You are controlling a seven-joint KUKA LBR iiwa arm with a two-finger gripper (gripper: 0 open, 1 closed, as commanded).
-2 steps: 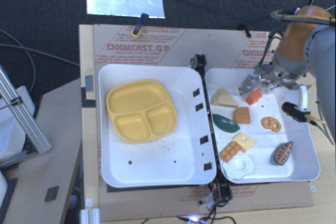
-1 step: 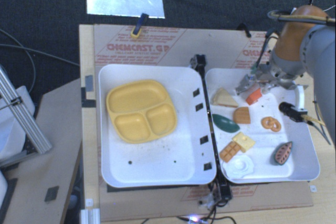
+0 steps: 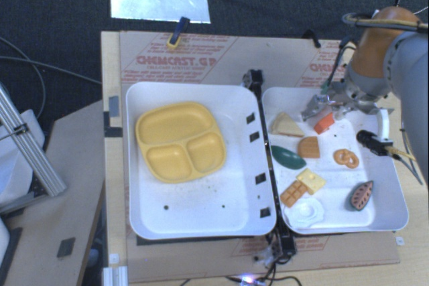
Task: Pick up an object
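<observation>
While orange block [image 3: 324, 122] sits at 12 o'clock of right bin [image 3: 395, 211], gripper [image 3: 320, 107] hangs just over it, touching or nearly so. Jaws: cannot tell open or closed. Cheese wedge [image 3: 287, 124] at block's 9 o'clock, brown piece [image 3: 309, 147] at 7. Advice: centre on block, descend straight, avoid wedge. Yellow tray [image 3: 179, 141] in left bin [image 3: 141, 211].

Red "CHEMCAST GP" lettering on the brown sheet [image 3: 201, 53] under the bins.

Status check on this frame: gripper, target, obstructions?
Gripper low over right bin, back edge. Orange block right beneath it, grasp unconfirmed. Cheese wedge close alongside.
</observation>
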